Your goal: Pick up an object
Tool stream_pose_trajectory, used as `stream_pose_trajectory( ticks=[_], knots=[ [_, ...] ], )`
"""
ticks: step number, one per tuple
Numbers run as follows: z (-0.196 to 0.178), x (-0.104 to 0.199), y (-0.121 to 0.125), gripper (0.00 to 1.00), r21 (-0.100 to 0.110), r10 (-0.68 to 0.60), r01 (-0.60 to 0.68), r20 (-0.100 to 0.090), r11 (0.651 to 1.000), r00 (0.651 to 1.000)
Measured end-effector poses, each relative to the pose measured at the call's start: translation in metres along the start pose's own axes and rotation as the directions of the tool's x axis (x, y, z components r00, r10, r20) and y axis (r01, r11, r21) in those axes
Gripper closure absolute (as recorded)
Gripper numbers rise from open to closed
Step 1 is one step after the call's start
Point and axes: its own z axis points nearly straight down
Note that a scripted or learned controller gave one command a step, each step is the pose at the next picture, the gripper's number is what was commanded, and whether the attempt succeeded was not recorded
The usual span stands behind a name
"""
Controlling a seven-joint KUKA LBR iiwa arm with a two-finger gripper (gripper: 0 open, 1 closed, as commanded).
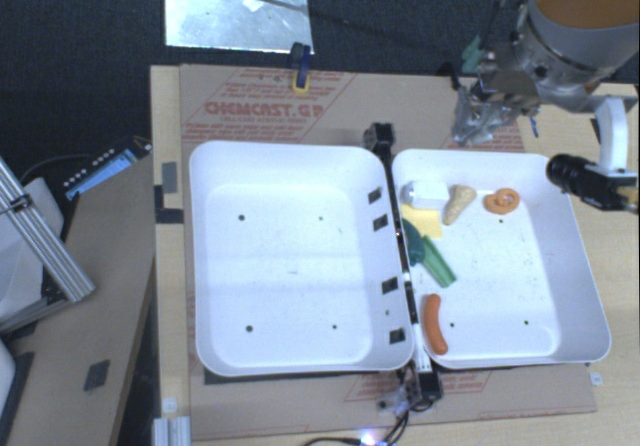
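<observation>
Five small objects lie in the right bin [570, 264]: white block [428, 193], tan piece [459, 202], orange ring [502, 200], yellow-and-green item [428, 246], orange sausage [434, 323]. Gripper [484, 121] hangs beyond the bin's far rim, above the bench [260, 104]; finger state cannot be told.

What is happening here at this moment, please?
A grey robot arm's gripper hangs above the far edge of the right bin and holds nothing. In that bin lie an orange ring, a beige piece, a white block, a yellow piece, a green piece and an orange sausage.
</observation>
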Motion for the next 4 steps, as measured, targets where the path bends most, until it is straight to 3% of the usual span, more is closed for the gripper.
stream_pose_trajectory(
  ticks=[1,2,3,4],
  knots=[
    [0.001,-0.137,0.016,1.0,0.004,0.021,-0.021,0.009,1.0,1.0],
    [0.094,-0.093,-0.066,1.0,0.019,0.005,-0.005,0.0,1.0,1.0],
    [0.216,0.015,-0.054,1.0,0.021,-0.003,0.003,-0.001,1.0,1.0],
    [0.203,-0.033,-0.058,1.0,0.007,0.011,-0.011,0.004,1.0,1.0]
  ],
)
